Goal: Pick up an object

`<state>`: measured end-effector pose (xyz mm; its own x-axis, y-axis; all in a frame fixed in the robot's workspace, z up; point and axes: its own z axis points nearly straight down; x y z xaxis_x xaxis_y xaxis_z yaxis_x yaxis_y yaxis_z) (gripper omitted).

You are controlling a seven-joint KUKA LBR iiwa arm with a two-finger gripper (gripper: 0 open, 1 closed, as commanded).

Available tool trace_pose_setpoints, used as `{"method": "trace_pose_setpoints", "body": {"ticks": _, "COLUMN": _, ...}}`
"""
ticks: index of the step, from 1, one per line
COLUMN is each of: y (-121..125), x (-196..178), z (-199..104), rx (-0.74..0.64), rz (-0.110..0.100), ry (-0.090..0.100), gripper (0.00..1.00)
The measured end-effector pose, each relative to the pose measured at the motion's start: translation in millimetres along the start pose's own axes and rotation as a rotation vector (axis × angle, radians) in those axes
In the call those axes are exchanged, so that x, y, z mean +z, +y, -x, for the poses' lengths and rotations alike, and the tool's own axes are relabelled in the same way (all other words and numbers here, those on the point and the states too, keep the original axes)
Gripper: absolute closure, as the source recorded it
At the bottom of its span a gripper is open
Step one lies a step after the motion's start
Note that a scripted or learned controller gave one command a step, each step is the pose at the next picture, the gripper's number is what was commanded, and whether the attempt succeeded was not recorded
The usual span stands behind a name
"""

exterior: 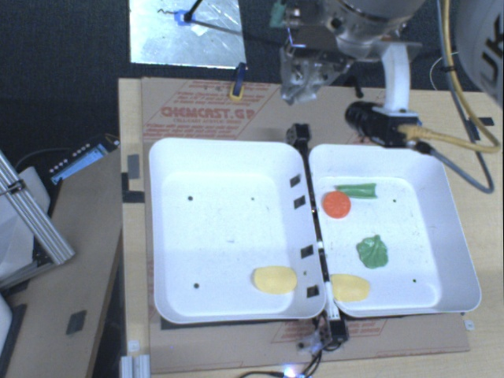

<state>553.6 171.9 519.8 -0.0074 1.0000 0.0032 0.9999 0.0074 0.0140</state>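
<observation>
**Above the bins, nothing in reach**

My gripper [303, 85] hangs over the far edge of the bench, beyond both bins and just above the seam between them. From this angle I cannot tell how my fingers stand; the metal below my wrist is a blur against the cardboard.

The right bin [441, 211] holds four things. A green strip [357, 189] lies near its far side, with an orange disc [337, 204] just beside it, toward the divider. A green leafy piece [372, 251] sits near the middle. A yellow piece [349, 287] rests in the near corner by the divider.

The left bin [189, 164] holds one yellow lump [274, 279], in its near corner by the divider, just across from the other yellow piece.

All five lie well apart from my gripper.
</observation>
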Motion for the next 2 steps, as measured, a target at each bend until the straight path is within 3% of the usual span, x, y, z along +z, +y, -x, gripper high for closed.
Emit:
{"method": "trace_pose_setpoints", "body": {"ticks": 1, "y": -74, "x": 183, "z": -9, "rx": 0.005, "rz": -0.031, "ry": -0.008, "gripper": 1.00}}
{"method": "trace_pose_setpoints", "body": {"ticks": 2, "y": 32, "x": 116, "z": -32, "rx": 0.002, "rz": -0.001, "ry": 0.000, "gripper": 1.00}}
